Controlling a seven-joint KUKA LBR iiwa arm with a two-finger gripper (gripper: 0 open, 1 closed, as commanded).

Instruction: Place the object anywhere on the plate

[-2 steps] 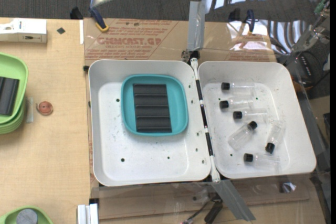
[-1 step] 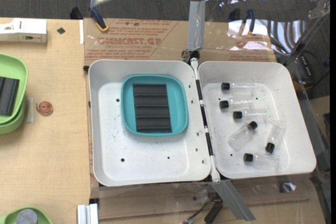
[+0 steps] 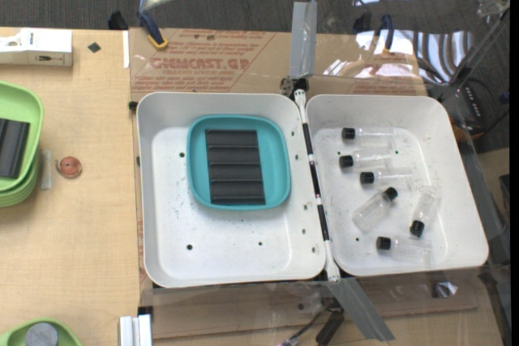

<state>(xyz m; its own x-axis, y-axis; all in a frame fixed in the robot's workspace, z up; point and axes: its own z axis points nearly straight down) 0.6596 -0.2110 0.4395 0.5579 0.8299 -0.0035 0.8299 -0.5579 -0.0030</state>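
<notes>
A teal square plate (image 3: pixel 280 166) with a dark ribbed insert lies in the left white bin (image 3: pixel 162 255), toward its back. The right white bin (image 3: pixel 462 174) holds several clear plastic vials with black caps, scattered loosely. One vial (image 3: pixel 366 133) lies near the back, another vial (image 3: pixel 375 207) rests in the middle, and a third vial (image 3: pixel 422 215) sits toward the right.
A green plate stack (image 3: pixel 20 143) sits at the left edge on the wooden bench. A small orange disc (image 3: pixel 70 166) lies beside it. A white box (image 3: pixel 36 47) rests at the back left. Cardboard (image 3: pixel 211 61) and clear plastic sheeting (image 3: pixel 389 36) stand behind the bins.
</notes>
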